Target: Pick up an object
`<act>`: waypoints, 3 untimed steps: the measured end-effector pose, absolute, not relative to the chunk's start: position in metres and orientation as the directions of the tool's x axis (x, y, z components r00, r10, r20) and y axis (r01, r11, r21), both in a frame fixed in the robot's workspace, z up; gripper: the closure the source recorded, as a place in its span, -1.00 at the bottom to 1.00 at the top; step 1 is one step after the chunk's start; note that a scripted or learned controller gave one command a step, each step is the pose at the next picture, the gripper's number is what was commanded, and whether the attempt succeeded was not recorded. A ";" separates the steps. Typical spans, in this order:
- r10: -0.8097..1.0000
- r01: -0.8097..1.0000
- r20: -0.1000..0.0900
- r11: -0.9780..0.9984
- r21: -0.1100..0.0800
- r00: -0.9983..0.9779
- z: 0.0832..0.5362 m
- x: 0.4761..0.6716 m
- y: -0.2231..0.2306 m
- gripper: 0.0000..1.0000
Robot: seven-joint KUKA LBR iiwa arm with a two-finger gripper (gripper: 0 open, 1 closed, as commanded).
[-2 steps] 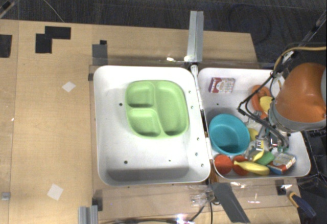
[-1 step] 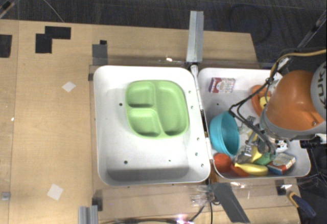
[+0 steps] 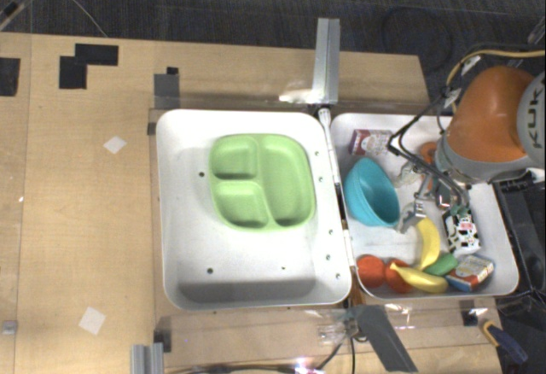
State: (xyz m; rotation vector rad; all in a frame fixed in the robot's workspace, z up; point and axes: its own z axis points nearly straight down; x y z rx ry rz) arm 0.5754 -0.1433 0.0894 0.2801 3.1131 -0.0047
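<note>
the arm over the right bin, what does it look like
A grey KUKA arm with a broad, rounded orange band above the wrist. Black and yellow cables loop around it, and white KUKA lettering shows at its right edge. The metal gripper below is small, with thin coloured wires.

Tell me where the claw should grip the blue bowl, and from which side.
Grip the blue bowl by its rim, coming from above, probably one finger inside and one outside. It lies tipped on its side in the right bin, so the thin upper edge stands exposed.
</note>
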 end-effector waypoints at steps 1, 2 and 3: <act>0.068 0.068 -0.016 0.998 -0.002 -0.998 0.090 0.545 -0.100 -1.00; 0.063 0.063 -0.016 0.998 -0.004 -0.998 0.089 0.620 -0.090 -1.00; 0.219 0.219 -0.012 0.976 0.001 -0.976 0.104 0.630 -0.143 -1.00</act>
